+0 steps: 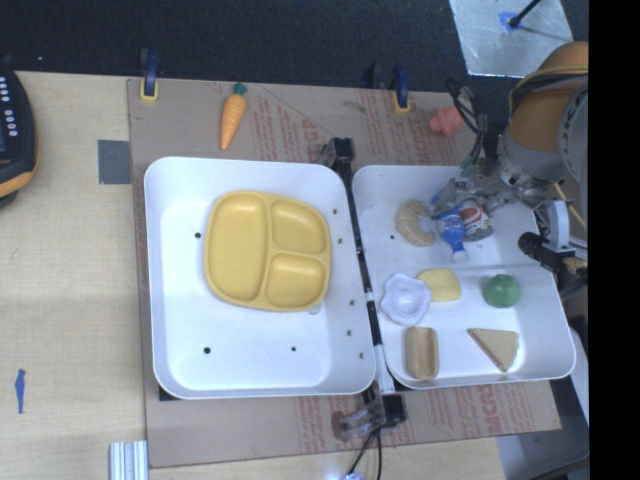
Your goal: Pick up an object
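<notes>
The right white bin (545, 368) holds several small objects. Among them are a tan round piece (414, 222), a blue, white and red packet-like item (462, 224), a yellow lump (440, 285), a white crumpled cup (403, 298), a green ball (502, 290), a tan slice (421, 351) and a tan wedge (495, 346). My gripper (478, 190) hangs low at the bin's far right corner, right over the far end of the blue, white and red item. Whether it touches that item is hidden by the wrist.
The left white bin (180, 358) carries a yellow divided plate (268, 249). An orange toy carrot (232, 116) and a pink piece (446, 120) lie on the cardboard behind the bins. A dark handset (14, 133) sits at the far left edge.
</notes>
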Controlling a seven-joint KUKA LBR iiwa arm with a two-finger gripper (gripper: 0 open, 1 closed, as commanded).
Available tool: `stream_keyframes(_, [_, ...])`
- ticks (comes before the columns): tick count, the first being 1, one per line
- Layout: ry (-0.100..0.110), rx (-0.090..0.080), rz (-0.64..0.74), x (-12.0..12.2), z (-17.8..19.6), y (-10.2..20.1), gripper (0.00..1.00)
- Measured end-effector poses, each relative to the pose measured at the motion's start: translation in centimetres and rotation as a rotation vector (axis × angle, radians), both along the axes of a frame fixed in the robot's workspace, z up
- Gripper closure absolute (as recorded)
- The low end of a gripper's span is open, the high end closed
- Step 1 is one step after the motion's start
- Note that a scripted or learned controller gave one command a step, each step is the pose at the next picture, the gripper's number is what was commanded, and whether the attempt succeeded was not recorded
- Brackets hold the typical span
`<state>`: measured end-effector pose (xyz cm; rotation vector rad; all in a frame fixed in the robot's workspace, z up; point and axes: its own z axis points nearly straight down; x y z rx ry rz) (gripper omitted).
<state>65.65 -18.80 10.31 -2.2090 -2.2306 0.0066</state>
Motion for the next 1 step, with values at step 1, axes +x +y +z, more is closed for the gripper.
stream_keyframes(1, [-0.009, 0.002, -0.002, 0.12, 9.58, 5.15, 1.00])
